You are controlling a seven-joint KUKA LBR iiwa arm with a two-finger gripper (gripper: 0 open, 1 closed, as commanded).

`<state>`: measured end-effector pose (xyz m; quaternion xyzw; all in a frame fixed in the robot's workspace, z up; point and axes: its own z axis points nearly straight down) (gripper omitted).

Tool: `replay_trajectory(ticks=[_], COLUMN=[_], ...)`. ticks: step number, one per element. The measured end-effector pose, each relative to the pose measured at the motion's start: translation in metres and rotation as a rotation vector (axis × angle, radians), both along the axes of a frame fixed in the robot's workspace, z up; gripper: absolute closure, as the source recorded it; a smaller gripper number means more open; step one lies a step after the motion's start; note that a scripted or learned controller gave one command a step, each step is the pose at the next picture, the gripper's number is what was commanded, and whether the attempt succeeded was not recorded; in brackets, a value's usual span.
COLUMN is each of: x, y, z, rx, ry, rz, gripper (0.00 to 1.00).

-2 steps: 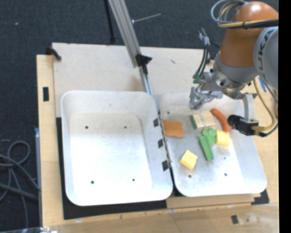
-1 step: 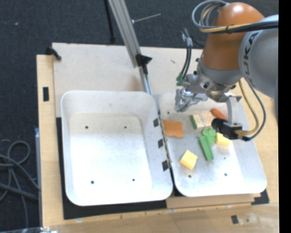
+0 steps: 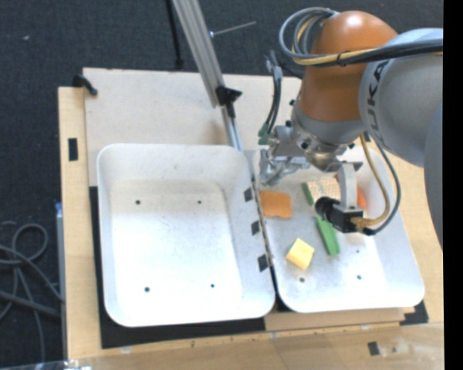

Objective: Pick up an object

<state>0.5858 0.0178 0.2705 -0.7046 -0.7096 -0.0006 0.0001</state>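
So from the overhead camera, the arm (image 3: 386, 75) reaches in from the right and hangs low over the right bin (image 3: 386, 284), with the gripper (image 3: 274, 168) down near that bin's top left corner. Whether it's gripping anything, I honestly can't tell; the wrist hides too much.

The stuff to grab all lies in the right bin: an orange block (image 3: 276, 204) just below the gripper, a yellow cube (image 3: 300, 253) nearer the front, a green stick (image 3: 326, 233) between them and off to the right, plus something pale and speckled (image 3: 324, 187) tucked under the wrist.

Looks to me like the approach step, nothing lifted yet. My guess is the orange block is the target, so the next move needs a short drop, centred on it, clear of the bin wall. The left bin (image 3: 177, 230) isn't involved.
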Motion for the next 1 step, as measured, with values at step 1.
replay_trajectory(ticks=[1], x=[-0.0208], y=[0.0467], z=[-0.0171], rx=[-0.001], ry=[0.001], rz=[0.000], gripper=[1.00])
